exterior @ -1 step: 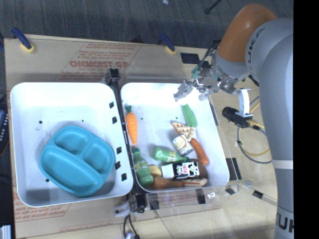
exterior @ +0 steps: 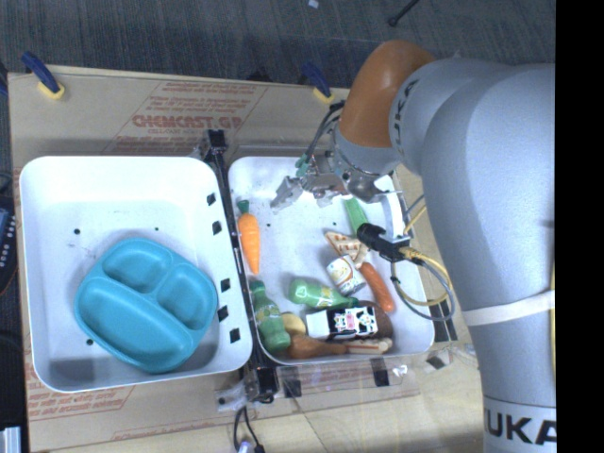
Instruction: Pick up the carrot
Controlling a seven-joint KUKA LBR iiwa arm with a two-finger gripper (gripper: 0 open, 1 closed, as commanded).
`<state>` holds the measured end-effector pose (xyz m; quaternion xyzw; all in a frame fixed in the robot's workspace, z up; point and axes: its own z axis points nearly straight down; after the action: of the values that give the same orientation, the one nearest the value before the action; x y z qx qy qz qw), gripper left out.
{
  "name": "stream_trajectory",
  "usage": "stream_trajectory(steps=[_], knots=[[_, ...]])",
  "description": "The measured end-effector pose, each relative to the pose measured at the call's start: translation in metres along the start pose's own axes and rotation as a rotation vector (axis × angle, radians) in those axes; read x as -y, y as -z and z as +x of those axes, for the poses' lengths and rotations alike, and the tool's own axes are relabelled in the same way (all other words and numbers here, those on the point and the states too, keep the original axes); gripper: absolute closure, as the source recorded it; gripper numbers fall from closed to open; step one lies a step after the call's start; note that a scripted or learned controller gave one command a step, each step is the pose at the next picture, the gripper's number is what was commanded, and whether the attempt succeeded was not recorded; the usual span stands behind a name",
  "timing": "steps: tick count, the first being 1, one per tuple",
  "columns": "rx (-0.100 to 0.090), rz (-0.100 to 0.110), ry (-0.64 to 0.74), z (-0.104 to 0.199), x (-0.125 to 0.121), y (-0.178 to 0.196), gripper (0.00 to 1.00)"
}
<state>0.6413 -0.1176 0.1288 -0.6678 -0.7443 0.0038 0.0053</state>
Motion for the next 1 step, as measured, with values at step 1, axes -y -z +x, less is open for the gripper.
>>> stream_trajectory(steps=[1], knots=[[0.001, 0.000, -0.121, 0.0240, -0.0149, -0.0373, 0.00]])
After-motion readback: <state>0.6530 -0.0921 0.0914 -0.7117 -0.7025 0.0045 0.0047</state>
